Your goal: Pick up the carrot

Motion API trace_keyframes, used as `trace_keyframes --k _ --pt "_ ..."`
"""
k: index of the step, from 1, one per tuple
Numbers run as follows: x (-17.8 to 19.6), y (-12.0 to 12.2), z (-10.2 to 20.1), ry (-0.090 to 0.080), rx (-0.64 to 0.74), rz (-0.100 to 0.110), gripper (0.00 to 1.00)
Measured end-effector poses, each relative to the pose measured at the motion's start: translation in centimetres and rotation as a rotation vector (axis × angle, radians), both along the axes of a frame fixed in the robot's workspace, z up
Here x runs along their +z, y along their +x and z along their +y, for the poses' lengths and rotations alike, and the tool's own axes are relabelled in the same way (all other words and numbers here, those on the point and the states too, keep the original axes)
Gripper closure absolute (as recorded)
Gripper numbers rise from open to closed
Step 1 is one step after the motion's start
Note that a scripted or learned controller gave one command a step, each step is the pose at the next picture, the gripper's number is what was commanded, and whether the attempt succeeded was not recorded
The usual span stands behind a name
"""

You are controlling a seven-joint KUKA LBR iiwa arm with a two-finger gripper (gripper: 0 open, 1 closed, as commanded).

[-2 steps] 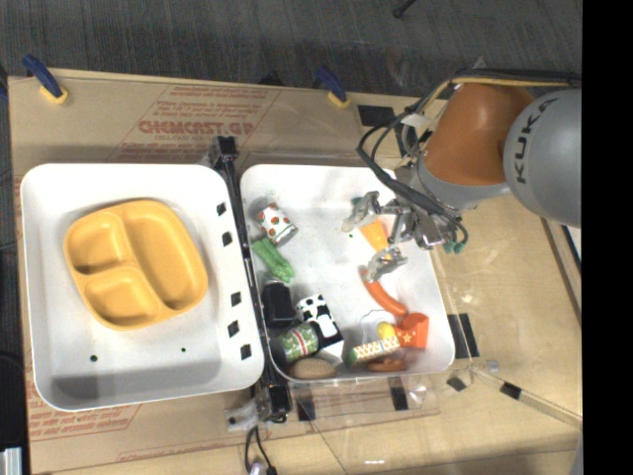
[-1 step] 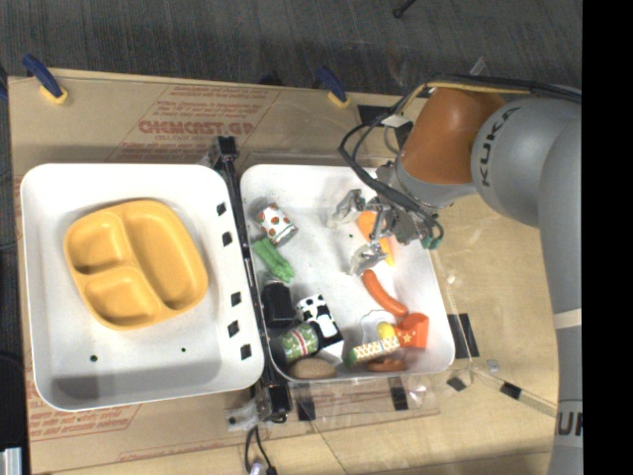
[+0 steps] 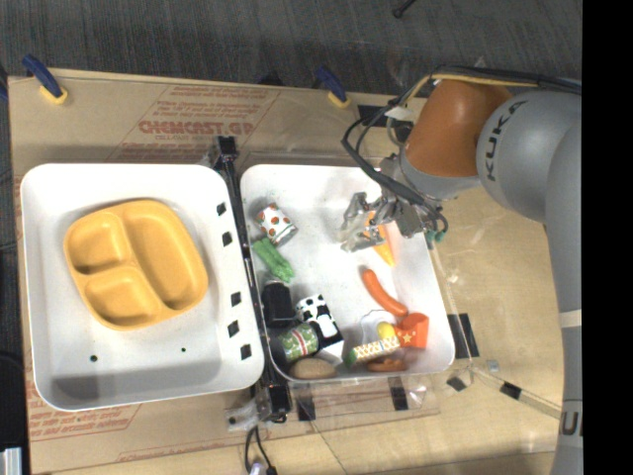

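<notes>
**Gripper poised at the carrot in the right bin**

Camera view: Two white bins are seen side by side on the table [image 3: 129,117]. The left bin [image 3: 40,295] carries a yellow divided tray [image 3: 135,261]. The right bin [image 3: 326,181] holds the clutter, so the arm [image 3: 514,156] is brought in there from the right. The gripper [image 3: 364,221] is lowered at the bin's far right part, directly over the carrot [image 3: 384,244], whose orange body lies just beside the fingers. Whether the fingers are open or closed around it cannot be told. A red sausage-like piece [image 3: 383,293] lies nearer, apart from the carrot. A small can [image 3: 276,225] and a green vegetable [image 3: 272,260] lie to the left, clear of the approach.
</notes>
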State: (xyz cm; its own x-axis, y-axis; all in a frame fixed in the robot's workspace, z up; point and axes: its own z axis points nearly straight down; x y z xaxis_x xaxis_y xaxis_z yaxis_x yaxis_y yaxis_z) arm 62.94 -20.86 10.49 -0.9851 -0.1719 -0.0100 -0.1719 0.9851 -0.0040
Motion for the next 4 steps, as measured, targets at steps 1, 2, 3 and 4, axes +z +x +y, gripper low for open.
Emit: trace_keyframes --k 1,2,3,4 --pt "0.0 0.0 0.0 0.0 0.001 0.001 0.0" --pt "1.2 0.2 0.1 -0.002 0.005 -0.008 1.0" --pt "1.1 0.2 0.1 -0.002 0.006 -0.007 0.0" --pt "2.3 0.5 0.2 -0.004 0.01 -0.017 1.0"
